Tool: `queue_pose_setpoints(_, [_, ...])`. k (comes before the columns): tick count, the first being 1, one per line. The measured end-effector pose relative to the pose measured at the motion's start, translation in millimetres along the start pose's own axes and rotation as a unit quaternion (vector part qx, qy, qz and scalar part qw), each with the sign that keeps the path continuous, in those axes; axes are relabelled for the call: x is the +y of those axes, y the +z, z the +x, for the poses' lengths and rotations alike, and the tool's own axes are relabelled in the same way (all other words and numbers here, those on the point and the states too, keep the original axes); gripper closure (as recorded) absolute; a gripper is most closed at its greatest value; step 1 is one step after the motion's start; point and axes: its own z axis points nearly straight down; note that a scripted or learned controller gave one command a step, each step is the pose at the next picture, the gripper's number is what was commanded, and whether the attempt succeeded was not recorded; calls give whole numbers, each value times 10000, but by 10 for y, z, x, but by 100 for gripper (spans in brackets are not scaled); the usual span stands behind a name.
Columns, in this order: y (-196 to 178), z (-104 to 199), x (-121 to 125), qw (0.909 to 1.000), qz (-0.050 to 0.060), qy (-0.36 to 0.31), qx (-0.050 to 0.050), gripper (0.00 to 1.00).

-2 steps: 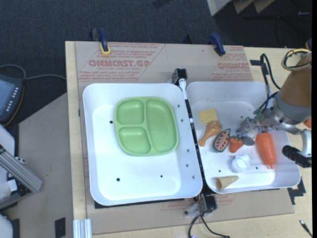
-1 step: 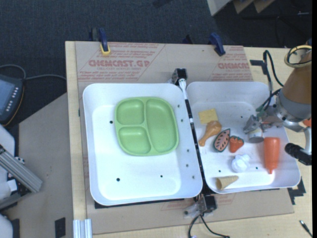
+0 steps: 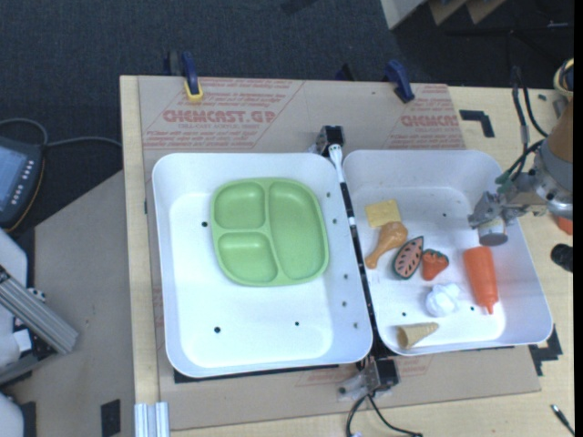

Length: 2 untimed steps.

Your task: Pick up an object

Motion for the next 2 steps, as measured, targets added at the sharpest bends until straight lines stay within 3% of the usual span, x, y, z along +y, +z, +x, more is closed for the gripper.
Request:
queue_pose_setpoints(1, [-577,8,-80,10000,0,-1,2,100])
queue_pose_setpoints(2, [-738,5,-71,10000,4,-5,4,100])
